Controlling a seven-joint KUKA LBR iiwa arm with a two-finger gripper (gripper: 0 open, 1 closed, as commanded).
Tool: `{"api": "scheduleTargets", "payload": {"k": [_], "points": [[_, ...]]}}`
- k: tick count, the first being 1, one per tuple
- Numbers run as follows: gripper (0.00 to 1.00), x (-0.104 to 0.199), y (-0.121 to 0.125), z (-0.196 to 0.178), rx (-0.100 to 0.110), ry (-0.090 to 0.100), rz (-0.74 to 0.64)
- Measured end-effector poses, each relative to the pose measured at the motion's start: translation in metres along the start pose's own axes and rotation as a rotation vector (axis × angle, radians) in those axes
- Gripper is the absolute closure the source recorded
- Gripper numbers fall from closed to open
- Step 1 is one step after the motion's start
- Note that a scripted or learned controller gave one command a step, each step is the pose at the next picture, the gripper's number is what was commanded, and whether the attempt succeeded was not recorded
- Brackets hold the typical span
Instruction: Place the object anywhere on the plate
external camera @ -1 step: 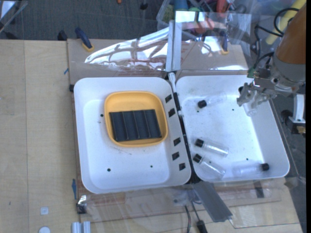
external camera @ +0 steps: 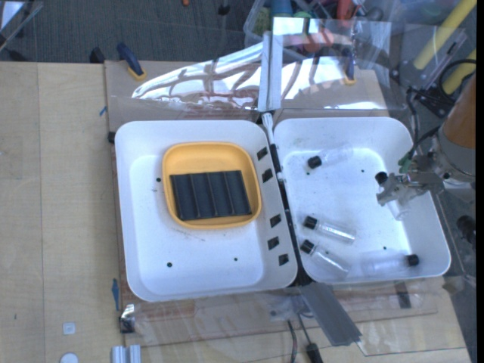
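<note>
- While you scan from the near edge: a grey flat panel [external camera: 330, 314] lies on the bench just below where the two bins meet, with a black cable [external camera: 296, 342] beside it.
- Right bin [external camera: 427, 225], near side: three clear tubes with black caps. One [external camera: 387, 262] lies along the near wall, cap toward the right corner. One [external camera: 323, 255] sits by the divider. One [external camera: 330, 230] lies just above that, tilted.
- Left bin [external camera: 136, 225]: your yellow plate [external camera: 212, 156] sits in its middle, a black ribbed insert [external camera: 209, 195] resting on it. No tube on the plate.
- Black clips [external camera: 274, 221] run along the divider between the bins.
- Gripper [external camera: 395, 193] hangs over the right side of the right bin, arm coming in from the right. Jaw state: can't tell from this angle, and I see nothing between the fingers.
- A fourth clear tube [external camera: 329, 158] lies farther back in the right bin, black cap to the left.
- Behind the bins: crumpled clear plastic sheeting [external camera: 219, 82], then a clear tub of coloured items [external camera: 325, 2].
</note>
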State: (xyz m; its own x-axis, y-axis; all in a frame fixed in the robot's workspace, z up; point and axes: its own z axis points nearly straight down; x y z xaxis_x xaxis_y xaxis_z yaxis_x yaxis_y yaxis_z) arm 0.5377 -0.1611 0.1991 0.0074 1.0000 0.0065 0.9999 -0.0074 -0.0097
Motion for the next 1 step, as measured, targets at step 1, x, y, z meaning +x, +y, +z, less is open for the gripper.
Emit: {"api": "scheduleTargets", "payload": {"k": [1], "points": [[1.0, 0.0252, -0.0586, -0.0195, 0.0, 0.001, -0.287]]}}
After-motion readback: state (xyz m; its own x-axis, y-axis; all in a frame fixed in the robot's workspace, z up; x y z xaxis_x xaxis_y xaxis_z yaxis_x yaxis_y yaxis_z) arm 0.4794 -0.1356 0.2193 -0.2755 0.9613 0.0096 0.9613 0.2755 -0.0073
